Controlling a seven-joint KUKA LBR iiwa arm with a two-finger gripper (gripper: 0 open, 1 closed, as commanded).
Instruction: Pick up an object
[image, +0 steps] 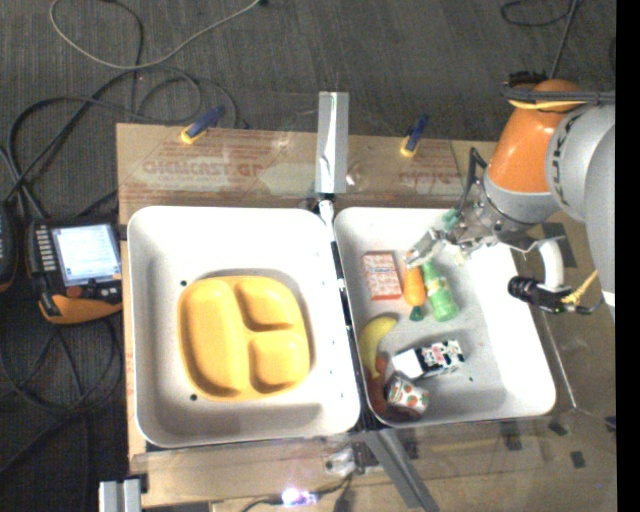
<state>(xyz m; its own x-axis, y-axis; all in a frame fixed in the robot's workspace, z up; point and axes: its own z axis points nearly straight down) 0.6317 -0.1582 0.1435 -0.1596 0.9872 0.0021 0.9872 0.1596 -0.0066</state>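
Tool perhaps above near-upright green bottle

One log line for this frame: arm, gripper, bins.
arm: over right white bin | gripper: above green bottle and orange carrot, holding nothing seen | left white bin: yellow divided tray

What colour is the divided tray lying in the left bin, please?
The divided tray is yellow, clear in the camera view.

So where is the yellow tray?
The yellow tray lies in the middle of the left bin, across the divider from the banana.
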